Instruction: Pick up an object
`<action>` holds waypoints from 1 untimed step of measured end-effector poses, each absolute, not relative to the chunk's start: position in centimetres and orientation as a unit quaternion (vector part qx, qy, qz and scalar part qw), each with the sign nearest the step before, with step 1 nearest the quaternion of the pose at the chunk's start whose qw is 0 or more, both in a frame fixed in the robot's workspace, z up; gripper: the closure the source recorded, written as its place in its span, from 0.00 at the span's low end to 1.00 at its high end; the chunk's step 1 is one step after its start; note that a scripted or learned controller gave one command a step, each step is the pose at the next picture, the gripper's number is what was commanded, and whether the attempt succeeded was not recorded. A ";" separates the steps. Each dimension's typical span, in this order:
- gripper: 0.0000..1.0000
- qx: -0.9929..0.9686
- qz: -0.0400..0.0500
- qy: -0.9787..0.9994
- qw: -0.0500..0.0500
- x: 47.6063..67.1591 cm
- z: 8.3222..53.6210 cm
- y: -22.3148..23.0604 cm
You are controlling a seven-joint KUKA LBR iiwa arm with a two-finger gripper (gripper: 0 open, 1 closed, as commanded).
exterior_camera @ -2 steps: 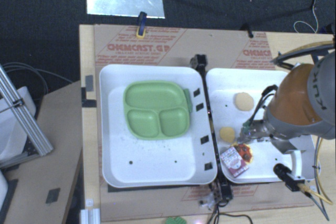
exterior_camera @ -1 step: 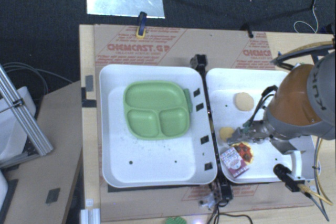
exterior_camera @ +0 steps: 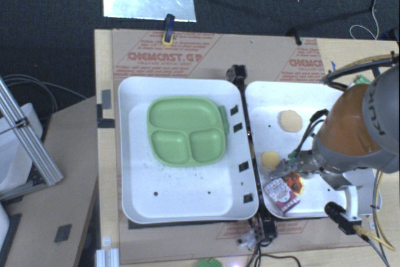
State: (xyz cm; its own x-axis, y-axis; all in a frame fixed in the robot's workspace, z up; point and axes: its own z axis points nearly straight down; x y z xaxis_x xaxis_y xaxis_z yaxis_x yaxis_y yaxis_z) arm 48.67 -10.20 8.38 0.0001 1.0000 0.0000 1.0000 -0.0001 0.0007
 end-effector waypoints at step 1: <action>1.00 0.707 0.002 0.707 0.001 48.8 9.5 -10.2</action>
